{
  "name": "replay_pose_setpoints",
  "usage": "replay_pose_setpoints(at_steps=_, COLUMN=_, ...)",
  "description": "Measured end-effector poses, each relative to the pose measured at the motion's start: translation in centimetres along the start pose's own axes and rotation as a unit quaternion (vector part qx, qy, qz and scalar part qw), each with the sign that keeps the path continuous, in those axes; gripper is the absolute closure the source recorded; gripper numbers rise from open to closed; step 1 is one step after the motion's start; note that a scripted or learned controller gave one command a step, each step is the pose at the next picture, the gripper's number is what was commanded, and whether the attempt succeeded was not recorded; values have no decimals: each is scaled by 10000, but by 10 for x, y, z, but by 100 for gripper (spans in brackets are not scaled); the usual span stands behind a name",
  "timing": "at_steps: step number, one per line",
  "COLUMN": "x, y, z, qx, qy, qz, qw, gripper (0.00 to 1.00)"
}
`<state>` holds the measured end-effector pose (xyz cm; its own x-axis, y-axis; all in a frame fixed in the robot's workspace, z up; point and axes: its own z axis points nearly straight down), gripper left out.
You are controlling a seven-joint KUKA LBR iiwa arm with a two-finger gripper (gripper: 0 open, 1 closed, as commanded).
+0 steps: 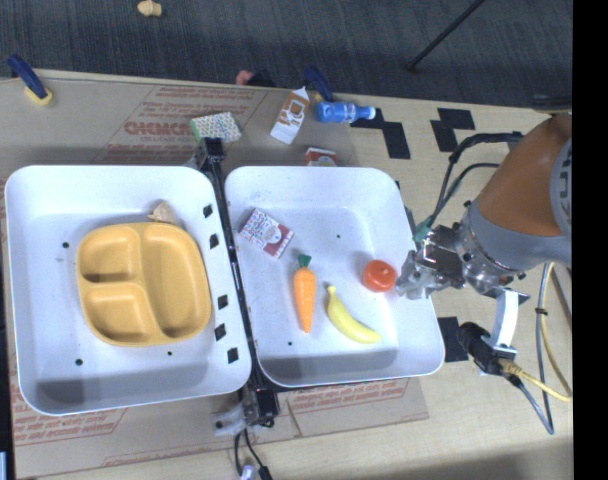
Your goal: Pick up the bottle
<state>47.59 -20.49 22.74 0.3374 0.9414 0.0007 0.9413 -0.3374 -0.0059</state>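
I see the bottle [344, 113] at upper centre, well apart from my gripper [412, 278] at right; its opening I cannot tell.

Dark ribbed floor [184, 18] beyond a cardboard-covered bench [134, 118], evenly lit.

The grey KUKA arm [519, 233] wears a broad orange band [529, 178]. Thin black cables [462, 163] loop beside it. A yellow cable [544, 388] trails at lower right.

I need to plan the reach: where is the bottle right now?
The blue bottle lies on its side on the bench beyond the right bin's far rim, beside a small carton.
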Motion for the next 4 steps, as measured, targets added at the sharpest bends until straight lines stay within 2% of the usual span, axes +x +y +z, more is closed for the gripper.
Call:
replay_pose_setpoints(at_steps=1, x=3, y=-1, z=-8, qx=-20, qy=-6, qz=613, qw=9981, gripper=100)
replay_pose_setpoints(at_steps=2, x=16, y=-5, z=-7, qx=-21, qy=2, qz=2257, qw=9742, gripper=100)
replay_pose_setpoints(at_steps=3, x=10, y=-4, z=29, qx=14, qy=8, qz=3737, qw=9275, gripper=100)
replay_pose_setpoints(at_steps=4, x=-4, y=1, z=12, qx=4, qy=7, qz=4875, qw=8731, gripper=100)
